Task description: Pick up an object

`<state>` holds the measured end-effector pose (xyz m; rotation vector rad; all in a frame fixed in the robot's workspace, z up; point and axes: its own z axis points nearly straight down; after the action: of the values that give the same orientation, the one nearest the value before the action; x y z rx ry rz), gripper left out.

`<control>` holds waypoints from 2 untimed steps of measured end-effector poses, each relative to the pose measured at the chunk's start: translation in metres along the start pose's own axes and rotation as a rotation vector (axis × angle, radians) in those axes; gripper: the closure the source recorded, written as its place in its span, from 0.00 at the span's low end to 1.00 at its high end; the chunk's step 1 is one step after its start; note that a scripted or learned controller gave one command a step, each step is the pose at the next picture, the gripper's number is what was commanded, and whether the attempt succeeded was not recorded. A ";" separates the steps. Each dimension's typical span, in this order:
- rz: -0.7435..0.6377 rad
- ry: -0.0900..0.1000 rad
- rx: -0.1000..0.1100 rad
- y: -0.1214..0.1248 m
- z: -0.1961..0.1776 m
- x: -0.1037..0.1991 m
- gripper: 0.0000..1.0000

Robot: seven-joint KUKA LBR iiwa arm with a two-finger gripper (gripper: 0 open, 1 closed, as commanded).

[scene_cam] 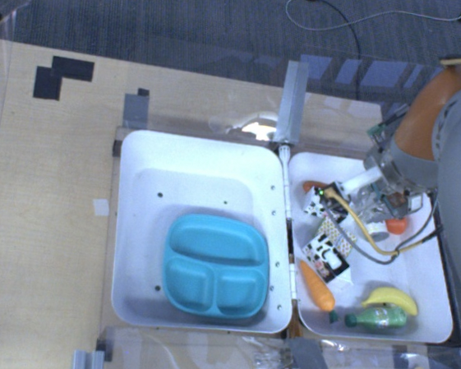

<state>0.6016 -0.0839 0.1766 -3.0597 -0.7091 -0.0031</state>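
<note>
Camera view looks down on two white bins set side by side on the surface [47, 200], and the sorting between them reads as deliberate. The left bin [145, 170] carries a blue divided plate [217, 265] lying flat toward its near side. The right bin [435, 314] is where the small things are gathered, so any candidate for picking is there: a carrot [316, 286] near the divider, a yellow banana [392, 300] and a green bottle [376, 319] lying on its side just in front of it, a black-and-white patterned card [327, 250] in the middle, a small orange-red piece [397, 226] farther right, and another reddish bit [311, 186] near the far left corner.

From the right, the grey arm with its orange band [424, 119] reaches in and bends downward over the far half of the right bin. The hand [352, 203] sits low among the clutter just above the patterned card, with a yellow cable [369, 237] looping from it (the cable and wrist fittings crowd this spot). Whether the hand is spread or closed I cannot tell, and nothing can be made out as caught in it. My judgement is that the pick is not yet secured, since every object appears to rest on the bin floor.
</note>
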 end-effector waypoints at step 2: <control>0.250 0.004 -0.004 0.066 -0.138 -0.016 1.00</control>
<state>0.6158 -0.1506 0.3142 -3.1267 -0.3230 -0.0101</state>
